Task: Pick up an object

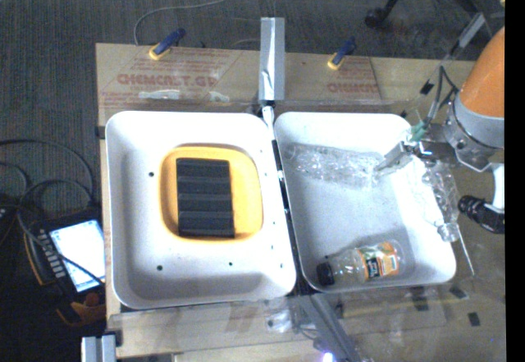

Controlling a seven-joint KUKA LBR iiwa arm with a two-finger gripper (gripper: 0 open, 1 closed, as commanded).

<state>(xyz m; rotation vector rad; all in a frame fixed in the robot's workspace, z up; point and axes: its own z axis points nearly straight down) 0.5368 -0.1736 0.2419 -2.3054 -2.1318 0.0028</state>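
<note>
arm over the right bin's far corner

gripper (408,148) sits at clear crumpled plastic (332,164); jaws too blurred to tell. a bottle (362,263) lies along the right bin (353,213) near edge; yellow tray (210,192) fills the left bin (131,213).

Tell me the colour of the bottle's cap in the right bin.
Black, on the bottle lying near the right bin's front edge, in the camera view.

Two blue-yellow clamps (166,43) (342,52) on the bench's (197,81) back edge; tablet (75,250) and black cables (37,180) on carpet, left.
</note>
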